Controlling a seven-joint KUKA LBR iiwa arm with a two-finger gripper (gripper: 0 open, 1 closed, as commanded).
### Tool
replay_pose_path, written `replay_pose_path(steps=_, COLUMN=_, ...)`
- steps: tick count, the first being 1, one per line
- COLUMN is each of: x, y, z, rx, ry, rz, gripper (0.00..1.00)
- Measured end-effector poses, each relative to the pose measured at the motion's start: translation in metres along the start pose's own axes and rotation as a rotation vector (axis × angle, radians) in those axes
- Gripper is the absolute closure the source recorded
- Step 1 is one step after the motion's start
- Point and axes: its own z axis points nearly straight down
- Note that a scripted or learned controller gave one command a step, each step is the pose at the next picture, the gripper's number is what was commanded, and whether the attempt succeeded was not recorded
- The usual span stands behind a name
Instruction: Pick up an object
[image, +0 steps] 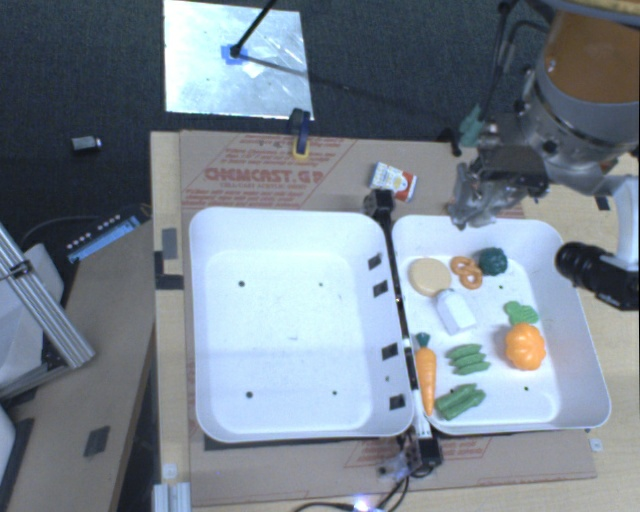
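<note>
My gripper (468, 212) hangs over the far edge of the right bin (575, 370), above and slightly left of the toy food. Nothing shows between its fingers. In that bin lie a tan round piece (429, 275), a pretzel (465, 271), a dark green broccoli (491, 262), a white block (455, 312), an orange pumpkin-like piece (525, 345) with a green top, a carrot (426, 372), and two green pods (466, 358) (459, 401).
The left bin (290, 320) sits beside the right one, joined by a black hinge strip (395, 300). A small red and white packet (393, 180) lies on the cardboard behind the bins. A black cylinder (598, 272) juts in at the right.
</note>
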Motion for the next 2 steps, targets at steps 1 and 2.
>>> replay_pose_path(steps=1, x=0.0287, y=-0.0005, z=-0.022, rx=-0.002, ry=0.002, rz=-0.013, gripper=1.0)
replay_pose_path(steps=2, x=0.0365, y=-0.0006, z=-0.0267, rx=-0.001, ry=0.002, rz=-0.013, gripper=1.0)
